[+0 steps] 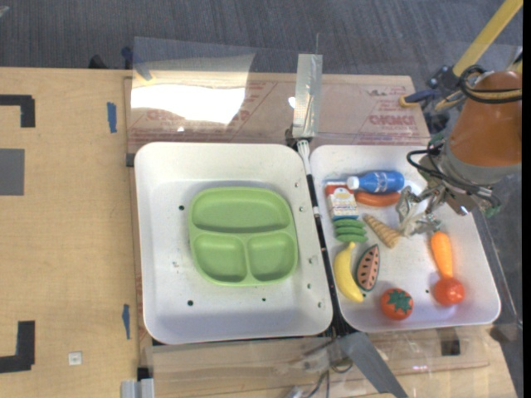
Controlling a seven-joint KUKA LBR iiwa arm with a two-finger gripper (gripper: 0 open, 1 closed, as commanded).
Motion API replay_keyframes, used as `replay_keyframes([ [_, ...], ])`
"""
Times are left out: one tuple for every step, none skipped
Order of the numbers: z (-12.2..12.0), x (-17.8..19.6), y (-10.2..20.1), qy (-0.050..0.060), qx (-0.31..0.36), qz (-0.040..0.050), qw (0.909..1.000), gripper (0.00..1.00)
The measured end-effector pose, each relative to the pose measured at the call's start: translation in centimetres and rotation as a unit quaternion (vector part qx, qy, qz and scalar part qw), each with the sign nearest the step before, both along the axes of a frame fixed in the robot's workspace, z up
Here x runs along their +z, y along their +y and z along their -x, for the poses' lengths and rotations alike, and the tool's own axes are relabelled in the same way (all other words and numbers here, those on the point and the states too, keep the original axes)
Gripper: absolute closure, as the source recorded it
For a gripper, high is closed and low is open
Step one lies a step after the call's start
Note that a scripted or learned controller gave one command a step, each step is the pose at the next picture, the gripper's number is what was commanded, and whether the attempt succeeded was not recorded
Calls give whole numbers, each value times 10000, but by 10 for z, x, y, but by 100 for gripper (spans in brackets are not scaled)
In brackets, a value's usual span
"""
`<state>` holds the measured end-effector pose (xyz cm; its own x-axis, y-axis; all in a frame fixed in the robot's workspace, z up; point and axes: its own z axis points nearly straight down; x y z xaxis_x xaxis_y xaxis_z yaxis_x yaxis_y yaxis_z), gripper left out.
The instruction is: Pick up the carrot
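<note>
Two shallow white bins sit side by side: the left bin [158, 247] bears a green divided plate [243, 235] with bare floor around it. Right, the metal two-finger gripper [417, 214] hovers spread, grasping nothing, just left of the tapered orange carrot [442, 253] near the right bin's [485, 305] right wall.

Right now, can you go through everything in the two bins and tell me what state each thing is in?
carrot: lying flat in the right bin, not held
gripper: low over the right bin, beside the carrot's top
bottle: lying on its side
ice cream cone: lying flat
banana: lying flat
watermelon slice: lying beside the banana
tomato: resting near the front edge
green tray: flat in the left bin, right way up
</note>
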<state>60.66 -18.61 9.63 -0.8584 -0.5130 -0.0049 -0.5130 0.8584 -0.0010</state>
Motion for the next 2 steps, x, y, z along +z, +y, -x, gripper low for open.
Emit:
replay_keyframes([
  [-1,2,0,-22,1,3,10000,0],
  [70,-7,-38,-15,585,17,9983,0],
])
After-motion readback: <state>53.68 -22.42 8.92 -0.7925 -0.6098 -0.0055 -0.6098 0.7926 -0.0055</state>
